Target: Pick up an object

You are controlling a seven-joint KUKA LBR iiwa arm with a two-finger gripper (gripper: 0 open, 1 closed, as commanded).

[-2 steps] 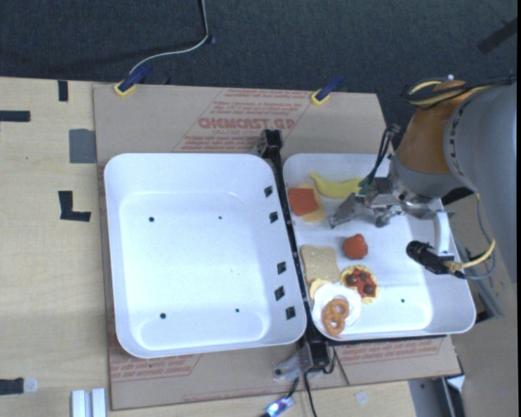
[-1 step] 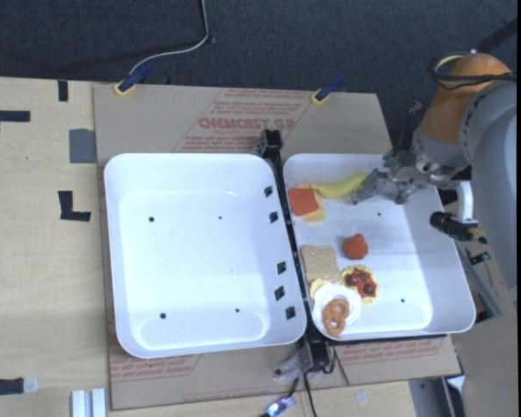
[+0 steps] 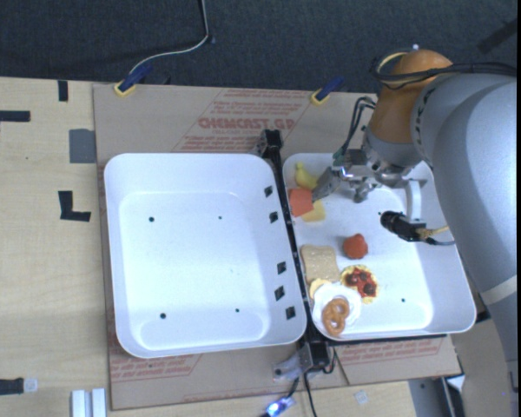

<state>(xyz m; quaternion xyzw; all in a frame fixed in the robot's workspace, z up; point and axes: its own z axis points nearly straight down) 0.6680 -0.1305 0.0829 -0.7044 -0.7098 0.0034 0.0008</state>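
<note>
Two shallow white plastic bins are seen side by side on the brown cardboard sheet (image 3: 234, 124); the left bin (image 3: 195, 176) is set beside the right bin (image 3: 434, 307), where small toy foods are scattered. A yellow banana-shaped piece (image 3: 305, 176) and an orange rounded block (image 3: 300, 201) are found near the dividing edge, a red ball (image 3: 355, 246) mid-bin, a beige bread slice (image 3: 319, 261), a pizza-like piece (image 3: 360, 282) and a brown pretzel (image 3: 334, 314) lower down. The grey two-finger gripper (image 3: 346, 179) is poised just right of the banana piece; whether it is spread cannot be told, and nothing is seen held.
</note>
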